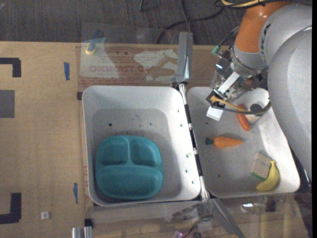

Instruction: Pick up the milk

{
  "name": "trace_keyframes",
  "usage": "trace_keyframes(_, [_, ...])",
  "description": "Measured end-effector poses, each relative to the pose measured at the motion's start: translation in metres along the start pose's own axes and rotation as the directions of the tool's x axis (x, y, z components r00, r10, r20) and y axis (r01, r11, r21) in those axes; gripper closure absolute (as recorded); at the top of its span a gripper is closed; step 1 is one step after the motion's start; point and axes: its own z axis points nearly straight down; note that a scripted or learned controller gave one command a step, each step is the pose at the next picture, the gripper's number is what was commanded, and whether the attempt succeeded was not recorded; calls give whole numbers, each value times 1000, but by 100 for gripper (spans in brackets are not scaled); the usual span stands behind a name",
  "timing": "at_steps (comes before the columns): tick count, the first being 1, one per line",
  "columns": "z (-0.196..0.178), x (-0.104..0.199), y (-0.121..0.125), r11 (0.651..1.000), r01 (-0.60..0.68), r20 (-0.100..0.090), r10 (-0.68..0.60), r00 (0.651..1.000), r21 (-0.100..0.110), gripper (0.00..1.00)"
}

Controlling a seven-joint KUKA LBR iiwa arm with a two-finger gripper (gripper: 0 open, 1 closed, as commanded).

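The KUKA arm [277, 38] reaches over the right bin's [282, 148] far edge. The left bin [99, 103] carries a teal divided plate [129, 166] at its near edge. The gripper [219, 101] hangs by the right bin's far-left corner, directly at a small white carton, judged to be the milk [214, 113]. Whether it grips the carton cannot be told, so the lift counts as not confirmed. A carrot [227, 142] lies nearby. Open room lies along the near-left floor.
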Motion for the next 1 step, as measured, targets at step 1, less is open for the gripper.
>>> trace_keyframes(1, [11,-45,-4,1000,-22,0,22,1000,2,100])
